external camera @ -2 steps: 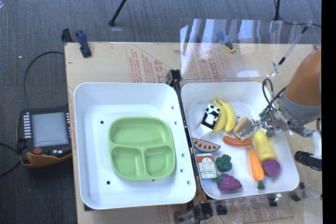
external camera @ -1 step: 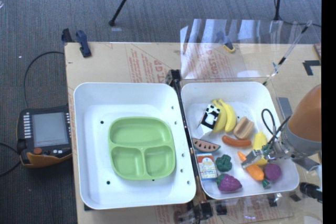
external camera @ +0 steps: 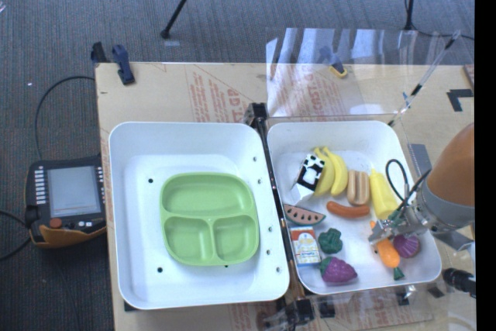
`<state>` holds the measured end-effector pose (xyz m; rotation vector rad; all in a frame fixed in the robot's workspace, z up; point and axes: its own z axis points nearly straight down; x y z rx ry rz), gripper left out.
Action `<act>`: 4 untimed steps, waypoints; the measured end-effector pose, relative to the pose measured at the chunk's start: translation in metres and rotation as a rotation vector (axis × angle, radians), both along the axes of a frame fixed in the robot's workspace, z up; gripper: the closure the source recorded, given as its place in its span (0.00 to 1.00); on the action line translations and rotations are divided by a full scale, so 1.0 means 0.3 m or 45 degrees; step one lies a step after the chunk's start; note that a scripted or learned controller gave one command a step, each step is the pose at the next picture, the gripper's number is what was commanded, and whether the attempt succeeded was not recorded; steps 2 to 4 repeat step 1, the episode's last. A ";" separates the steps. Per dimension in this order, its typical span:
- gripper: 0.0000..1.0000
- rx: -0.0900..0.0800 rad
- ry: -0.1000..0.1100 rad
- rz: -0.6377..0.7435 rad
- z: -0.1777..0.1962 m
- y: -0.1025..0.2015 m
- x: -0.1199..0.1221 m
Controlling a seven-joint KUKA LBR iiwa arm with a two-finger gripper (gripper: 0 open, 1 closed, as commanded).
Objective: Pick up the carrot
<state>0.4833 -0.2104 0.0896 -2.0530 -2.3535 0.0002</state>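
Nearest the camera, in the right bin (external camera: 353, 287), the carrot (external camera: 387, 253) is lying by the front right corner, touching a purple onion-like toy (external camera: 407, 246) on its right, with grapes (external camera: 339, 270) and a broccoli piece (external camera: 331, 240) to its left. The pincer (external camera: 391, 227) is hovering just above the carrot's orange end; whether it is apart or together I cannot tell. To grasp cleanly, it is probably needing to drop straight down and span the carrot's width, staying clear of the purple toy. Farther back, a sausage (external camera: 348, 208), a hot dog (external camera: 357, 186) and bananas (external camera: 332, 170) are lying well apart from it.
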 end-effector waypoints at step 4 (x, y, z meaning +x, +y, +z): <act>1.00 -0.010 -0.010 -0.213 0.233 0.262 0.068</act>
